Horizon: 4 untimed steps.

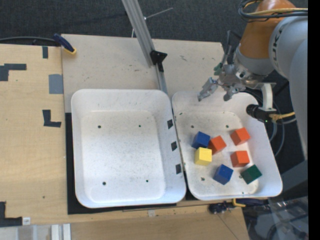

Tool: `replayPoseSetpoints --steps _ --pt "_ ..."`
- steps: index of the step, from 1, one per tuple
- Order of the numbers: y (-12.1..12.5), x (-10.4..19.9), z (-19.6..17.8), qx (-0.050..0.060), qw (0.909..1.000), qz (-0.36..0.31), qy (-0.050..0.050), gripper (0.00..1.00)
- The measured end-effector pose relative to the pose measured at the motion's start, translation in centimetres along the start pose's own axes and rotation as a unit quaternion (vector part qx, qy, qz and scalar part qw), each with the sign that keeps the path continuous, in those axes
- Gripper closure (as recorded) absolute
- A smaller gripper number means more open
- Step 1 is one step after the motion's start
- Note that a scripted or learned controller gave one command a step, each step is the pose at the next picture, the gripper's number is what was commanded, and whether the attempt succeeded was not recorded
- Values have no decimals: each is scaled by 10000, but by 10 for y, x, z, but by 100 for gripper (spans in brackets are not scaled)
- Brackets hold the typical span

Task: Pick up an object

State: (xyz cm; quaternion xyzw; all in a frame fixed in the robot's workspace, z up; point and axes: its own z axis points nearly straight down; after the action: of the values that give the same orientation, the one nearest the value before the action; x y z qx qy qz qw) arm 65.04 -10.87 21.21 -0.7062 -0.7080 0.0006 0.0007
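**Gripper open and empty above the cube bin's far rim**

Far left: wooden bench top (30, 134) with grey and dark tape marks; a blue-and-yellow clamp (64, 42) at its far edge. Next, the left white bin (120, 101), shallow, speckled, with four small dark dots on its floor. Slanting down from the top, a grey metal rail (140, 24) ending in a black bracket (158, 57) just beyond the seam between the bins.

In the right white bin (187, 109), seven cubes clustered toward the near half: blue cube (201, 139) touching the yellow cube (203, 156) just below it; orange cube (217, 144) pressed against both; second blue cube (223, 174) nearer the front; two more orange cubes, one (240, 136) farther back, one (240, 158) just in front of it; dark green cube (251, 174) at the front right, beside the near blue one. All lying flat on the bin floor, colours plain and matte, none stacked. Nothing standing between cubes and tool.

At right, the grey arm (292, 39) with orange band (265, 21), bent in over the bin's far edge. Gripper (218, 92) pointing down and leftward, fingers spread apart, nothing between them, well apart from the cubes. Black cable fitting (257, 112) at the bin's right rim.
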Motion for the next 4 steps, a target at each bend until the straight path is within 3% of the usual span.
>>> replayPoseSetpoints --steps 1,2,3,4 --pt "0 0 0 1 10000 -1 -2 0" --pt "-11 4 55 28 10000 5 -5 0" --pt "-5 9 114 29 10000 -1 -4 0" --pt "-6 9 121 9 10000 4 -7 0"
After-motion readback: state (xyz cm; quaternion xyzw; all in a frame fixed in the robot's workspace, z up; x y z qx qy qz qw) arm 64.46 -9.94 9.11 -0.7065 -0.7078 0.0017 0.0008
